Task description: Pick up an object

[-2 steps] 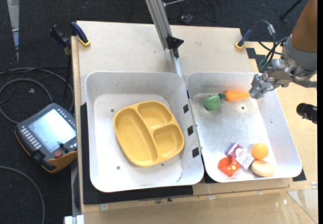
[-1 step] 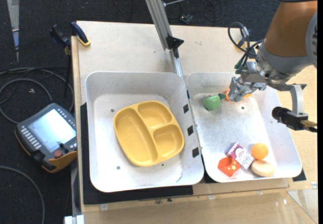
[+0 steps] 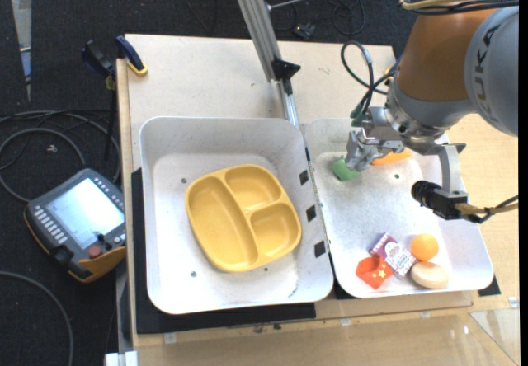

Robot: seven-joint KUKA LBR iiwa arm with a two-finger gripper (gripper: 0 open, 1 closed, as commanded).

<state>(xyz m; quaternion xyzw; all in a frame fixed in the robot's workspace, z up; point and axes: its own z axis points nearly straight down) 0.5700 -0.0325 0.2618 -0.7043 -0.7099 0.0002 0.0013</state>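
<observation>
Two bins: side by side on counter (image 3: 206, 68)
Left bin (image 3: 157, 158): yellow tray (image 3: 242, 214)
Gripper (image 3: 356, 160): over green object (image 3: 345, 169) in right bin (image 3: 474, 261)
Fingers: state unclear

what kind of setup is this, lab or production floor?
Most likely a research lab cell for grasping trials. A teach pendant lies on the dark floor among loose cables, and the bench carries two white bins holding toy-like items such as a yellow divided plate, not production parts.
</observation>
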